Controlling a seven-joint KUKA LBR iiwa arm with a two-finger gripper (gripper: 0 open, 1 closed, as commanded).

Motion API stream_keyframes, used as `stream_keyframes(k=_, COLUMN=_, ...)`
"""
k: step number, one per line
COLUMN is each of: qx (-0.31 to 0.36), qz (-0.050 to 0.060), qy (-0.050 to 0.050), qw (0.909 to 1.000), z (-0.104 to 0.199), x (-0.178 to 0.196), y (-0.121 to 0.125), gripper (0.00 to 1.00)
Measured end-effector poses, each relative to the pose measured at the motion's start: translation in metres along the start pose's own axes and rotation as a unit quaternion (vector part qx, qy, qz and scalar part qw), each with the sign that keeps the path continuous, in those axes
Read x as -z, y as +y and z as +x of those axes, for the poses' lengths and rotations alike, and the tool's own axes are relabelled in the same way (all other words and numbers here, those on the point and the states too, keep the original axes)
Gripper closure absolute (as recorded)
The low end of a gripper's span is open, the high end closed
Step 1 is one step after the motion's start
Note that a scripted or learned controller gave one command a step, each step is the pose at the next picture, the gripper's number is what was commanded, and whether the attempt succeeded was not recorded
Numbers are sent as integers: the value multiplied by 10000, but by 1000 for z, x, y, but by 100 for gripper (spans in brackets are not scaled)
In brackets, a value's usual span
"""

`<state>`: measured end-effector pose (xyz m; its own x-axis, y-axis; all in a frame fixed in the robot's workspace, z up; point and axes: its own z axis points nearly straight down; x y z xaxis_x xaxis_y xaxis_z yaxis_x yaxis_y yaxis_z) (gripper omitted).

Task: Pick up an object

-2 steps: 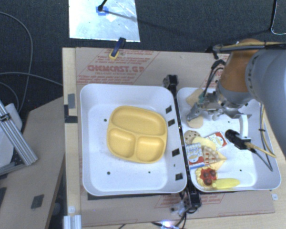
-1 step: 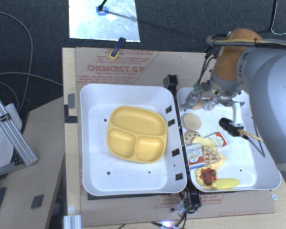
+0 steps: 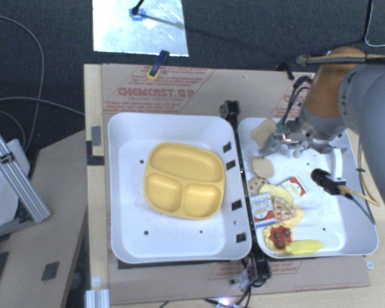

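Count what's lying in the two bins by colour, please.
Yellow: 3, divided plate, curved piece, long piece
Tan: 3, slice, round disc, spotted piece
Red: 1, berry cluster
Printed: 2, packet, carton
Total: 9; overlapping pieces may hide more.

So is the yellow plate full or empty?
Empty. The yellow plate lies right way up in the left bin, and its three hollows show only bare yellow.
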<state>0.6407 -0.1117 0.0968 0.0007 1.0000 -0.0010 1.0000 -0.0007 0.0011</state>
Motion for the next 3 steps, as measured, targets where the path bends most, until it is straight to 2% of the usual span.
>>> stream_keyframes(k=1, qx=39, qz=-17, qy=9, qw=10000, z=31, x=-12, y=30, gripper=0)
stream_keyframes(k=2, qx=5, qz=19, qy=7, qw=10000, z=28, x=-12, y=-21, gripper=0)
stream_keyframes(k=3, qx=28, qz=-33, qy=-2, qw=10000, z=12, x=-1, y=31, gripper=0)
